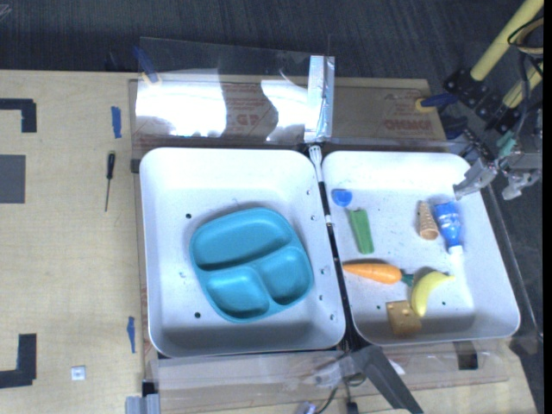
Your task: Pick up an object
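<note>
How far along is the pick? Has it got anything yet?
Nothing looks picked so far. The gripper sits at the right bin's upper right rim, with no object seen between its fingers. The blue tube, cone, banana, carrot, green piece and brown block all lie on the bin floor. Left to do: descend, grasp and lift; the tube lies nearest.

floor (pixel 259 7): dark grey carpet | bench (pixel 60 257): pale wood, black markings | glare on clear panel (pixel 224 102)
</note>
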Controlling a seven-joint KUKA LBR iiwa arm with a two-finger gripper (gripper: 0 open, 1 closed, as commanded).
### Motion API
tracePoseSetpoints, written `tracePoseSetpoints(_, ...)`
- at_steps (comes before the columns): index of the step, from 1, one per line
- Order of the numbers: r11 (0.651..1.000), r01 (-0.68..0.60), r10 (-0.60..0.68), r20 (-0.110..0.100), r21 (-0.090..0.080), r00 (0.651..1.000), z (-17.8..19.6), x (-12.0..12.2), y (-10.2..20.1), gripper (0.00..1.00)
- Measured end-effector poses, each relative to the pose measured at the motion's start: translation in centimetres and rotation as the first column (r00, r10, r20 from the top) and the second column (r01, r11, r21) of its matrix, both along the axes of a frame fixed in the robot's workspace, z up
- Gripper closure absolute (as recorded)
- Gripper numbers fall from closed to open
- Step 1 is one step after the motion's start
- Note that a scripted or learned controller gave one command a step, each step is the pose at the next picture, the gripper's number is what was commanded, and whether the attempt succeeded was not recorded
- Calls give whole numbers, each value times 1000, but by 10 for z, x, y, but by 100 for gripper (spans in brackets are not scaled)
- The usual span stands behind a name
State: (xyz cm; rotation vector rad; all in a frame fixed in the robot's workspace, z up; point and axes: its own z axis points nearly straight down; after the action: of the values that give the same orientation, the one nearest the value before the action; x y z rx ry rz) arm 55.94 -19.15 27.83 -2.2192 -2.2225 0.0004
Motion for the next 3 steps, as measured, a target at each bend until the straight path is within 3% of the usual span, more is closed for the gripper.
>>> tracePoseSetpoints(1, 920, 392, -392, -7, 0, 920, -107, -40, 5, 0)
tracePoseSetpoints(2, 864, 504, -504, 3, 0, 864, -182, 4, 7, 0)
tracePoseSetpoints(3, 806, 592, -592, 1, 1, 806, -148, -2, 47, 0)
